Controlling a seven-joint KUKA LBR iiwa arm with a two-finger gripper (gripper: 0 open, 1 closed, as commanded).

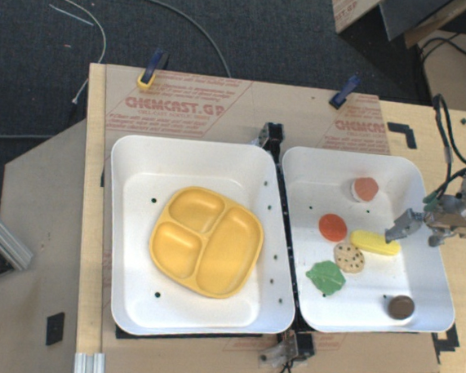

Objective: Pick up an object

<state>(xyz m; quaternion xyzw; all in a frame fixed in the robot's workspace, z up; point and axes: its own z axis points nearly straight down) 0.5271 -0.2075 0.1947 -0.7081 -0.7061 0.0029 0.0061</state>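
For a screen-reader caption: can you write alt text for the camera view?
A gripper hovers beside a yellow block in the right bin, among small toy foods. The left bin holds a yellow divided plate.

Yellow block (375, 244) lies flat in right bin (429, 278), perhaps touching cookie (348, 257).

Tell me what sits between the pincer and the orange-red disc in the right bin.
In the camera view, the yellow block lies between the pincer and the orange-red disc, its right end close beside the pincer tip.
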